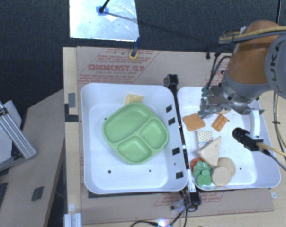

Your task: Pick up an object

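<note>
Over at the left bin (pixel 93 169): green divided plate (pixel 135 132) lying flat in the middle, small yellow slice (pixel 133 98) just past its far rim. Nothing being lifted on this side.

Across the divider into the right bin (pixel 262 167), and here is the pile. Orange slab (pixel 194 122) flat on the floor near the divider, toast-like, thin and rough-edged. Below it a white checkered piece (pixel 204 136), then a pale wedge (pixel 210 151), with green (pixel 202 175) and red (pixel 196 163) bits and two tan rounds (pixel 224 170) crowded at the near end. Just right of the slab, a smaller orange strip (pixel 219 122).

Now the gripper (pixel 210 107): hanging low over the far part of this bin, right above the gap between slab and strip. Claw apart or together? Cannot tell from this angle.

Score so far: nothing seen in the grasp, every piece resting on white. Looks like the approach stage only, with closing and lifting all left to do. Likeliest target the slab or the strip, both thin and flat, so probably awkward to pinch.
</note>
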Motion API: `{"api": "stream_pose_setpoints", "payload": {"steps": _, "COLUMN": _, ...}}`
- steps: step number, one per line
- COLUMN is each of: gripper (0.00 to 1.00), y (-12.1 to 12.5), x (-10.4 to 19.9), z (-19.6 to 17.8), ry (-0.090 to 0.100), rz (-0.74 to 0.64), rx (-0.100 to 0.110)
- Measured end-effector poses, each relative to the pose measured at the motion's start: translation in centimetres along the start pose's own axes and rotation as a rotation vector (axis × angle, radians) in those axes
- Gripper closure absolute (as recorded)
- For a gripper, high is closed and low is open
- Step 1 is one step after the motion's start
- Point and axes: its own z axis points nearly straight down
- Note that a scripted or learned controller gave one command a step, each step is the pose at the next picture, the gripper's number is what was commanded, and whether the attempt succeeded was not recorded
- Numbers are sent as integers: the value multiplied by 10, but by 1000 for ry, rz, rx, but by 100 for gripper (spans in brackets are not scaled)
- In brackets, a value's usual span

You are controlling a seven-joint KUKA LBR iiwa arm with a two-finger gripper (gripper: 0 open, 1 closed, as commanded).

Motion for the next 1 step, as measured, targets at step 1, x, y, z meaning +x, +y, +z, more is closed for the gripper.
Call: {"api": "stream_pose_setpoints", "payload": {"steps": 1, "gripper": 100, "y": -39, "x": 6, "z": 20, "ry": 0, "rz": 2, "rx": 1}}
